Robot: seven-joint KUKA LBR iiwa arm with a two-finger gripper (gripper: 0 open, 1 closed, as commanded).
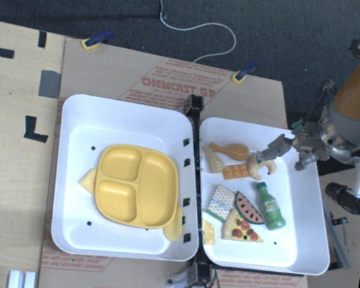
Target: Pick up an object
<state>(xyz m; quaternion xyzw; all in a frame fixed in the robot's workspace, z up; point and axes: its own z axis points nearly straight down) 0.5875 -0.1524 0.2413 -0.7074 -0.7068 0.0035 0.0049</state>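
Here the end effector (pixel 287 151) hovers with its fingers spread, gripping nothing, over the right bin (pixel 305 215) at its one o'clock, beside the banana (pixel 263 166). Approach step; next, I judge, descend and close.

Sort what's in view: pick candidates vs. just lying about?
Pick candidates, right bin: bottle, watermelon slice, pizza slice, drumstick, banana under the claw.

Lying about: yellow tray in left bin, cable, clamps.

Robotics lab, taped cardboard (pixel 176 84) bench, white bins (pixel 75 156), toy food (pixel 242 219), loose cable (pixel 199 30)
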